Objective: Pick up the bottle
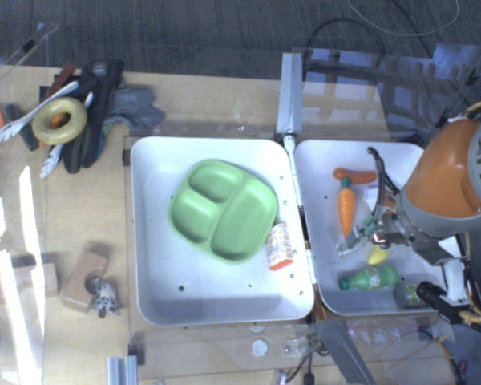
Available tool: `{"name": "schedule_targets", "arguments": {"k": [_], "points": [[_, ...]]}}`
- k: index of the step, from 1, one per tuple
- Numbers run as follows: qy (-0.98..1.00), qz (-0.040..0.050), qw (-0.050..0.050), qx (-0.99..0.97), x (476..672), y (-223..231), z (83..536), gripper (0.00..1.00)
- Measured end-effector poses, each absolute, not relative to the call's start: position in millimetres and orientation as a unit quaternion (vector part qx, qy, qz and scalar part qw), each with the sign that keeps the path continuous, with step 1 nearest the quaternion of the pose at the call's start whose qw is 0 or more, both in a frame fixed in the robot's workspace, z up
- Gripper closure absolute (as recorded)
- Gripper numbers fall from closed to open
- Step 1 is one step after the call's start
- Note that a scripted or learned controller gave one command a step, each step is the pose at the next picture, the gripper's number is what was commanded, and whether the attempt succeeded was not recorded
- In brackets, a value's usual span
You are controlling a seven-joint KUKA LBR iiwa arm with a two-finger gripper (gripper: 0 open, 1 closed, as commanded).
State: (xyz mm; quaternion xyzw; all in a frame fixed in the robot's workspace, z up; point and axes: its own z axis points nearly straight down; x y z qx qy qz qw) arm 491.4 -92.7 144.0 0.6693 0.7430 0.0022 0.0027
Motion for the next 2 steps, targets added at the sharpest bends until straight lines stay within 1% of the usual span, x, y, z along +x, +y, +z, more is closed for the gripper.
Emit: {"name": "schedule_targets", "arguments": {"k": [1, 2], "points": [[0.732, 0.0017, 0.003, 0.681, 488.9, -155, 131, 0.0], [0.842, 0.0015, 0.003, 0.54, 489.1, -158, 95, 0.0]]}}
